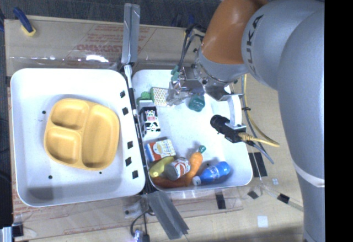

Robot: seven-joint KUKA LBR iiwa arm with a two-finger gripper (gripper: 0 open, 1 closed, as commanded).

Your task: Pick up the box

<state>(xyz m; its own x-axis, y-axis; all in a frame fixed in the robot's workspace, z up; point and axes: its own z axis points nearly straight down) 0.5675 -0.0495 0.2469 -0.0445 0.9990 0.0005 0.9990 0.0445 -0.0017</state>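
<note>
here, box (150,121): small black-and-white carton, flat in the right bin (234,177), against its left wall; long axis runs up-down in the view.
neighbours: orange-and-blue packet (160,150) just below it; green piece (145,95) above.
gripper (177,92): over the bin's upper part, apart from the box; jaws cannot be told open or closed.
left bin (27,125): holds a yellow divided tray (81,132).

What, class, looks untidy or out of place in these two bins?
The right bin looks untidy: a can, carrot and blue bottle lie jumbled against its near wall, with small boxes crowded along its left wall. The yellow tray in the left bin sits slightly askew. Nothing looks spilled or broken.
</note>
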